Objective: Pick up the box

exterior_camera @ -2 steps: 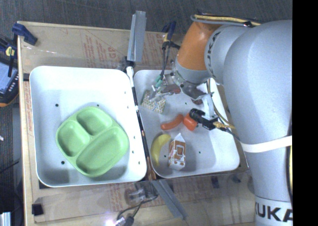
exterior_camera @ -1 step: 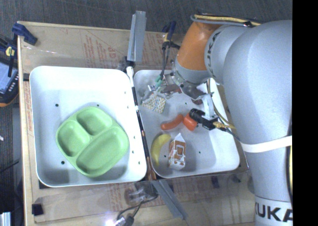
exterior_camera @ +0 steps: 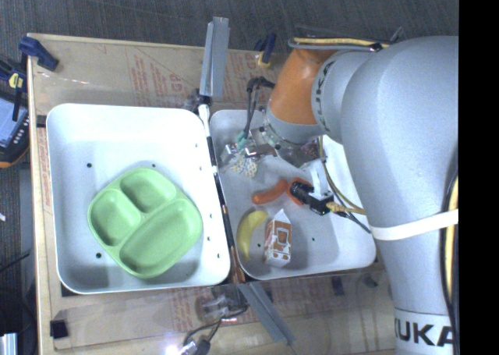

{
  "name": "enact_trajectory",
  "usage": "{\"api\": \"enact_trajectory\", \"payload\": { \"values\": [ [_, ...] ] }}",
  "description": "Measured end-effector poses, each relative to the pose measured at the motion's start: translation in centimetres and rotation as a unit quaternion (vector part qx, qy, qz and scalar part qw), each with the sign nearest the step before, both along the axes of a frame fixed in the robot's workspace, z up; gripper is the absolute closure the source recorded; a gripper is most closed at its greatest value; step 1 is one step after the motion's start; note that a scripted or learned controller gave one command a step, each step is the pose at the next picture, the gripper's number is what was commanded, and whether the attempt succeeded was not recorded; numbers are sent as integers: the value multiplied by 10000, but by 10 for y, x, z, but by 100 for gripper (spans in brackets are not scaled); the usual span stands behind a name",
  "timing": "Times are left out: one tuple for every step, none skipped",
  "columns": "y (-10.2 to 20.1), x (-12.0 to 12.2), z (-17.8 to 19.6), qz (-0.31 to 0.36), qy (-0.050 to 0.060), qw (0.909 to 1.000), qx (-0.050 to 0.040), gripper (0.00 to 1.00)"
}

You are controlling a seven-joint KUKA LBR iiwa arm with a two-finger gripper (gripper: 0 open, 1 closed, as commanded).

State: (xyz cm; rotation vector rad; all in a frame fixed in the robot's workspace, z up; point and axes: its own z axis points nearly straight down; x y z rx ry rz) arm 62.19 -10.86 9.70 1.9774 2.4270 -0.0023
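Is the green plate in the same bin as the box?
No, the green plate lies in the left bin, while the box lies in the right bin.

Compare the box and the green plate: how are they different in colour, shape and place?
The box is white with brown print; the green plate is one plain light green. The box is small and rectangular; the plate is much larger, rounded, and divided into three compartments. The box lies in the right bin, touching a yellow banana; the plate lies alone in the left bin. Both rest flat on a bin floor.
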Motion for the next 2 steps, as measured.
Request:
{"api": "enact_trajectory", "payload": {
  "values": [
    [0, 1, 11, 6, -9, 10000, 0, 100],
    [-14, 20, 130, 1333, 35, 9911, 30, 100]
  ]
}}
